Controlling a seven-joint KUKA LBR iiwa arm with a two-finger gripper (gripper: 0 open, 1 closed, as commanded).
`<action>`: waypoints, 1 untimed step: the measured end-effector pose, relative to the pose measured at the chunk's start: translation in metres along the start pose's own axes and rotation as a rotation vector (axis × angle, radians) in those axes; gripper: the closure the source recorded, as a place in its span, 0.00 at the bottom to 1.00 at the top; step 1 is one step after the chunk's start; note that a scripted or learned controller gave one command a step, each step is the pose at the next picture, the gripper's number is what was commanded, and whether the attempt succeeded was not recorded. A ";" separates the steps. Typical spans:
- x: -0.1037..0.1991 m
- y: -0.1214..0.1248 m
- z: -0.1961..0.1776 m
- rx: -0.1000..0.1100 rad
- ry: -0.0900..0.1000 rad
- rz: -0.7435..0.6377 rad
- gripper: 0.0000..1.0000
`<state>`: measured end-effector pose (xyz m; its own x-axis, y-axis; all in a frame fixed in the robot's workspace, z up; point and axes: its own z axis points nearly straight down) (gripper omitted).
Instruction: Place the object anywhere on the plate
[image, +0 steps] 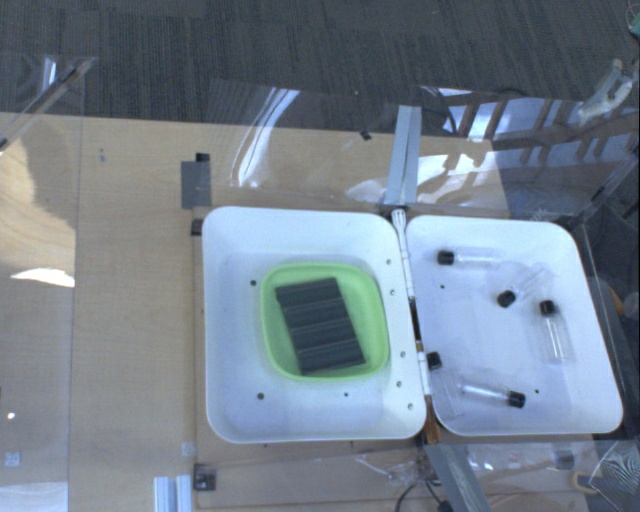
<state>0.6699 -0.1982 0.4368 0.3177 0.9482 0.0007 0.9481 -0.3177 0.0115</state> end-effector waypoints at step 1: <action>0.001 0.000 0.000 0.000 0.000 0.076 0.00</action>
<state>0.6699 -0.1971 0.4369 0.3892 0.9212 0.0017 0.9211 -0.3892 0.0112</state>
